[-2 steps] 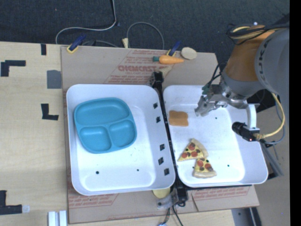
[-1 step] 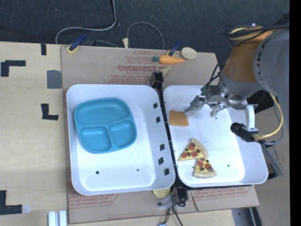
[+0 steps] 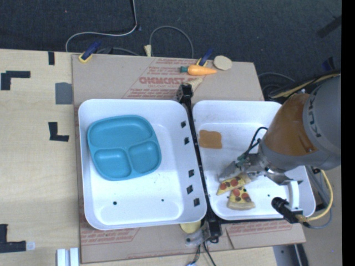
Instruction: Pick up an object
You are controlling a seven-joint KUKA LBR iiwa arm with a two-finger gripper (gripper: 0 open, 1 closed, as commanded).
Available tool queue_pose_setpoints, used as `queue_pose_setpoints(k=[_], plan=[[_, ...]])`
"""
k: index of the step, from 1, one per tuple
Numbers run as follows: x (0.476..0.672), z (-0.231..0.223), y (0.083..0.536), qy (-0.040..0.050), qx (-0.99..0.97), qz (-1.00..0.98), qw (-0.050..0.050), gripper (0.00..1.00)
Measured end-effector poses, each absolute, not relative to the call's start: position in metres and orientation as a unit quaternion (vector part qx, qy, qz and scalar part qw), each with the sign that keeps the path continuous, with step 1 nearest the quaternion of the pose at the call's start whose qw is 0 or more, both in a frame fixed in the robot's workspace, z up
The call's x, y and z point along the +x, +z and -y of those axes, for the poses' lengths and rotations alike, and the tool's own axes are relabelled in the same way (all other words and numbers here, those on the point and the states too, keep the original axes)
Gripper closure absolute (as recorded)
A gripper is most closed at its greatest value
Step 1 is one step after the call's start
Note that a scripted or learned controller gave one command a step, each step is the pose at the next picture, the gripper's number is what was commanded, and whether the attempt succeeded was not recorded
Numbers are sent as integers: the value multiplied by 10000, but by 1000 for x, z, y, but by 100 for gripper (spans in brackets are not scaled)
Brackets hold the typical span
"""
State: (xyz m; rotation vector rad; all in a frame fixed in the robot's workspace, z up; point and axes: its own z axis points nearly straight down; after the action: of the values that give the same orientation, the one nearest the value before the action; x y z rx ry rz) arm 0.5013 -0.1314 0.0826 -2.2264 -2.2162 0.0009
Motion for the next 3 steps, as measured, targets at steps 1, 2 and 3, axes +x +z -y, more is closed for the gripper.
queue_pose_setpoints(k=[1, 2, 3], plan=[[507, 131, 98, -18, -7077, 7065, -44, 100], [555, 72, 190, -36, -7039, 7103, -33, 100], [552, 76, 184, 4, -7065, 7077, 4, 0]])
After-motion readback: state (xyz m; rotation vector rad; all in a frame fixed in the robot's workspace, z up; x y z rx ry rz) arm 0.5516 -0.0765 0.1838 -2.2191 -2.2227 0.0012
